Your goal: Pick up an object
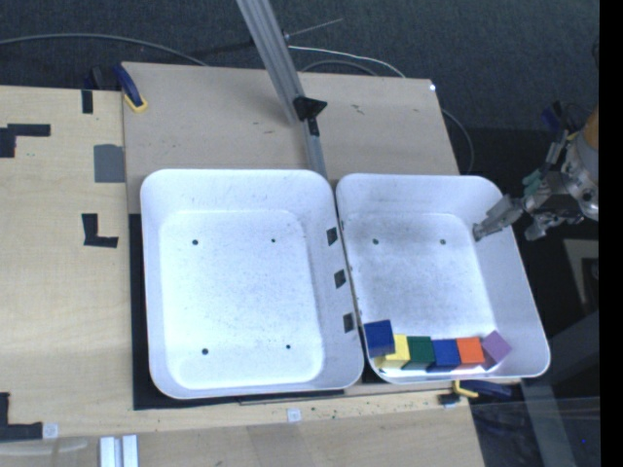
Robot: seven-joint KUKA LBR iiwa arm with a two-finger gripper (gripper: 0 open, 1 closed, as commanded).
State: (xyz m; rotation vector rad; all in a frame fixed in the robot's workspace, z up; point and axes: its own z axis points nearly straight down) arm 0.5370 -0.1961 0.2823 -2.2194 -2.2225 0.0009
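The robot's end, seen at the right edge of the camera view, is a cluster of pale grey and silver metal parts with darker joints between them. A rounded light-coloured housing sits at the far right, with a small blue detail just above it. The gripper (pixel 514 218) is slim and grey, made of narrow metal pieces; finer markings are too blurred to tell.
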